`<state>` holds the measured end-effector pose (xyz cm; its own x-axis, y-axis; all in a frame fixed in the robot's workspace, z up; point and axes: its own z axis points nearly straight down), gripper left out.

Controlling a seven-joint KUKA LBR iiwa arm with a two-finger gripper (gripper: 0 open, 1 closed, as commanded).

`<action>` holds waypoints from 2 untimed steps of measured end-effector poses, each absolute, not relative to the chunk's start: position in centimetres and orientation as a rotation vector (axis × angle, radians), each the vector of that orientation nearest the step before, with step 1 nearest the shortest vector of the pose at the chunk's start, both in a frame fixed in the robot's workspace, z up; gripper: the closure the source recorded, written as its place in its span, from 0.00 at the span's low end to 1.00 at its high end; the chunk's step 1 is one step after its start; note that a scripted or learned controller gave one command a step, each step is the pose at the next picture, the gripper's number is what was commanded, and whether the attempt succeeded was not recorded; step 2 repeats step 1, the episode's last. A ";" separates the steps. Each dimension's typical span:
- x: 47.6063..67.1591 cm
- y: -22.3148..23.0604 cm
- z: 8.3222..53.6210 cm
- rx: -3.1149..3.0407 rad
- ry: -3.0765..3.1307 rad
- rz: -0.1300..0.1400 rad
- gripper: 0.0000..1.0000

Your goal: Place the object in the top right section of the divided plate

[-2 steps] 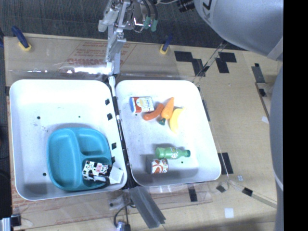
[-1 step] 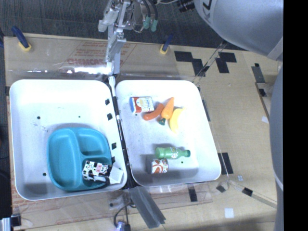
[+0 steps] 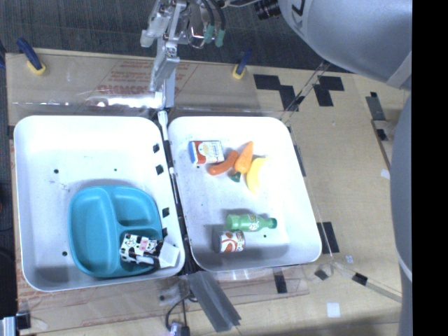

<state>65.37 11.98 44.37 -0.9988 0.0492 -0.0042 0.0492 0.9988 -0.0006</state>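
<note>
fingers (image 3: 166, 72) closed and empty above the bins' far edge; black-and-white carton (image 3: 139, 248) in teal divided plate's (image 3: 98, 229) near-right section.

one fixed cam, mounted above the bench, looking down at a slant. far enough out to frame both bins whole: left bin (image 3: 42, 187) and right bin (image 3: 297, 208) side by side mid-frame, bench (image 3: 350, 152) around them. arm (image 3: 350, 19) enters from upper right, close to the lens, large and blurred.
</note>
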 end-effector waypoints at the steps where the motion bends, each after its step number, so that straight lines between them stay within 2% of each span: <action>1: 65.3 11.8 44.3 0.085 3.138 -0.002 0.00; 2: 65.3 11.8 44.3 0.085 3.138 -0.002 0.00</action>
